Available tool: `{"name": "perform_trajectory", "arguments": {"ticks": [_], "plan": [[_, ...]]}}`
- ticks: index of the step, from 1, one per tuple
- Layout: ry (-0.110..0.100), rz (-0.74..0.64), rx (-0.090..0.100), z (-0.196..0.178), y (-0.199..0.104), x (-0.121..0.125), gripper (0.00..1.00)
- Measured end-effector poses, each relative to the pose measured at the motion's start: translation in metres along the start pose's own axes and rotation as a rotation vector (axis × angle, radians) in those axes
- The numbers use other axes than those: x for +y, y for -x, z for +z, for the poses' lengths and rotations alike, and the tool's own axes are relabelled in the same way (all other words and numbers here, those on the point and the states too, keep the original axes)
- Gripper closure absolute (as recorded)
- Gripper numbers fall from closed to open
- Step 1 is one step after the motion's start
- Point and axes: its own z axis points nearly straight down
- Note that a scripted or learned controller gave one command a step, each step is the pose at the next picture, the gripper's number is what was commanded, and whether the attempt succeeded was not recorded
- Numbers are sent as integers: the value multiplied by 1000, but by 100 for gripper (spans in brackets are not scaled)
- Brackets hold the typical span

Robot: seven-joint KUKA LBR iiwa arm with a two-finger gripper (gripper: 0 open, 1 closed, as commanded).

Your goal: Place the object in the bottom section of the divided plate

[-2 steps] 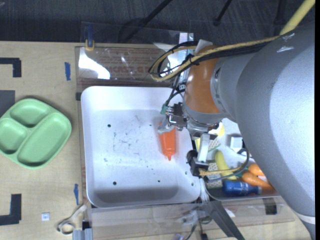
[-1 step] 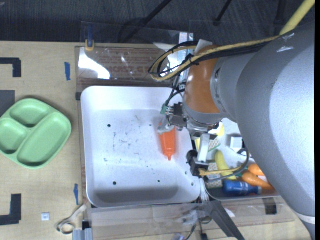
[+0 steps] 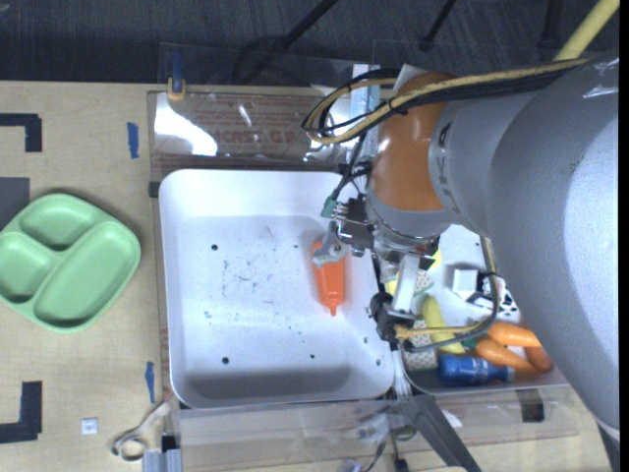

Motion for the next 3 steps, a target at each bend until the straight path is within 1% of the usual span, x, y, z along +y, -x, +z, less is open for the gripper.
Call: {"name": "perform_trajectory", "arguments": {"ticks": [1, 2, 3], "plan": [[0, -3, 0, -9, -1, 0, 100], [-3, 326, -1, -16, -21, -41, 100], [-3, 326, -1, -16, -21, -41, 0]]}}
